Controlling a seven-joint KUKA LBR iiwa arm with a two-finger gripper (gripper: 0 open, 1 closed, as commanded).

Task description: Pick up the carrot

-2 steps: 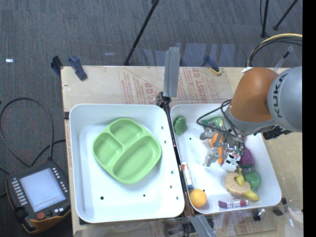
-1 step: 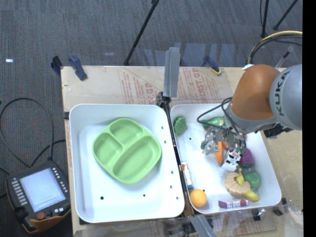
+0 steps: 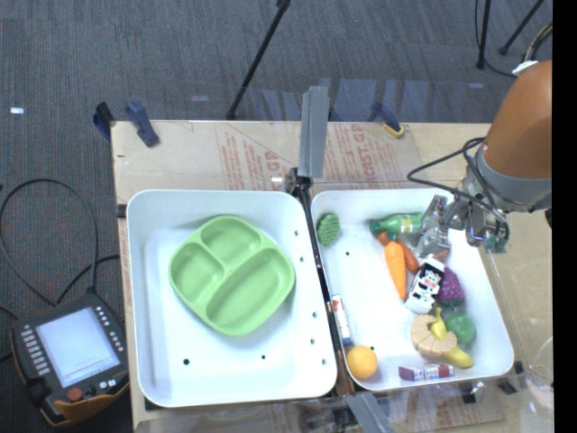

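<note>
Approach step in hand, by my judgement: orange tapered plastic carrot [image 3: 396, 269] lies ungrasped in the right white bin [image 3: 374, 207]. Metal two-finger gripper [image 3: 436, 231] hovers just beside it, state indeterminable. Next move requires descent onto the carrot.

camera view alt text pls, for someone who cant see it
A grey and orange robot arm reaches in from the right, its gripper above the right bin, near the carrot lying among toy foods: a green bottle, grapes, an orange. The left bin holds a green divided plate.
</note>
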